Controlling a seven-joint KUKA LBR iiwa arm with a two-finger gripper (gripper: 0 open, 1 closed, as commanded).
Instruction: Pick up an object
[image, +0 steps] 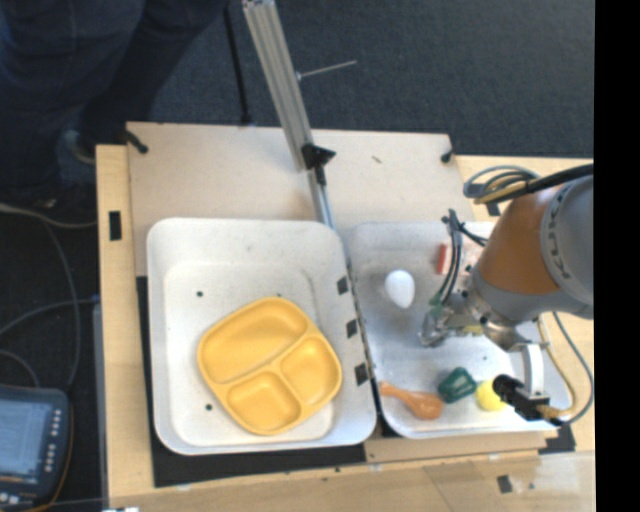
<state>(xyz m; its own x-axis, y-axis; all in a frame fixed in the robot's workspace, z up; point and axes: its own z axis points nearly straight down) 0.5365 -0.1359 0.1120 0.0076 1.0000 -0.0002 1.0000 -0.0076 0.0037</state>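
Objects lying in the right bin (400, 240): orange spoon (412, 399), green block (456, 384), yellow piece (488, 396) near; white egg (400, 288) farther. Yellow divided plate (268, 364) sitting in the left bin (180, 250). Gripper (432, 330) hanging low between block and egg, touching nothing visible; opening impossible to tell.

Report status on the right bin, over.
Gripper low in the right white bin, nothing visibly held. White egg-shaped object just left of it; orange spoon, green block, yellow ball along the near edge. Nothing blocking the egg.
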